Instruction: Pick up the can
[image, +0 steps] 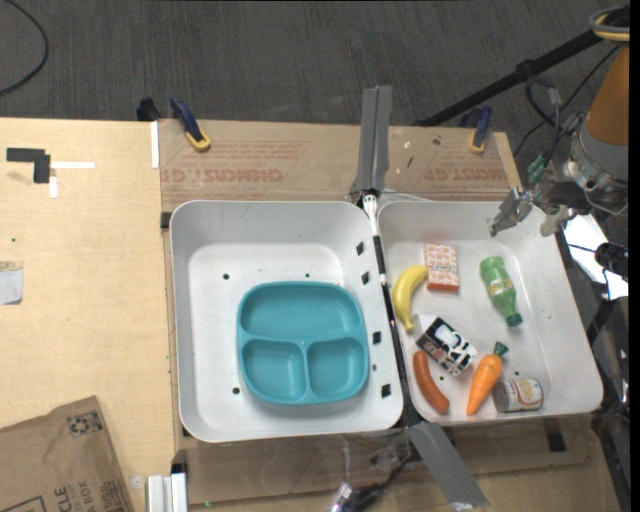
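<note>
The can (518, 394) is a small grey-and-tan tin lying in the near right corner of the right bin (570, 300), just right of an orange carrot (484, 380). My gripper (524, 214) hangs over the far right corner of that bin, well behind the can and apart from it. Its two fingers (499, 222) are spread open with nothing between them.
The right bin also holds a banana (407, 292), a pink-and-white box (442, 267), a green bottle (498, 287), a black-and-white toy (446, 345) and a red sausage (431, 383). A teal divided plate (300, 343) lies in the left bin (200, 300).
</note>
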